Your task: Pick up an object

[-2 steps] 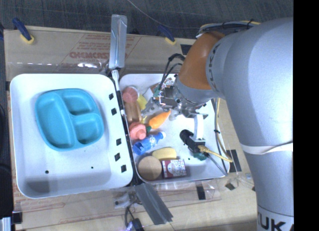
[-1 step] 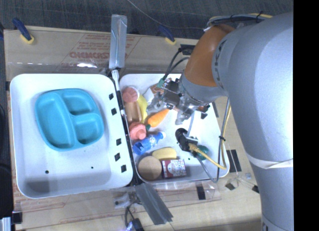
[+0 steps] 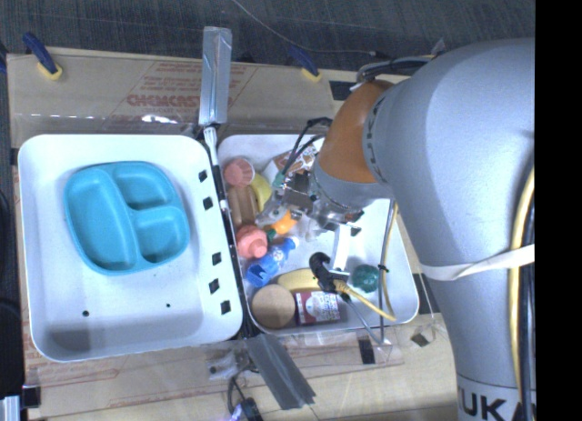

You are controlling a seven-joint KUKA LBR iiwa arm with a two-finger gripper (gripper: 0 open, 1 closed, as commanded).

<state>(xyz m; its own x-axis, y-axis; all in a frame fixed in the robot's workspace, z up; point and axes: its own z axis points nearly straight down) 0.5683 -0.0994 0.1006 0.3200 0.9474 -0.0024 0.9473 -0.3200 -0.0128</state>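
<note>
2 shallow white bins sit side by side on the bench, and we count 1 blue divided plate (image 3: 127,215) lying alone in the left bin (image 3: 55,319), with bare floor all around it and open room along its near edge. We see the right bin (image 3: 400,305) crowded: 2 pink cups, one (image 3: 239,172) near the far wall and one (image 3: 252,243) lower down, 1 brown cylinder (image 3: 242,204) between them, 1 blue toy (image 3: 270,261), 1 yellow banana (image 3: 296,278), 1 tan ball (image 3: 272,305) in the near-left corner, 1 dark red bottle (image 3: 318,306) beside it, and 1 teal ball (image 3: 366,276) by the right wall. These lie packed along the shared divider, touching or nearly so. We find the gripper (image 3: 296,194) low over the far half of this pile, by a yellow piece and an orange piece (image 3: 284,223); we cannot tell how it is set or whether it holds anything. 1 grey arm (image 3: 455,174) covers the bin's right side.
</note>
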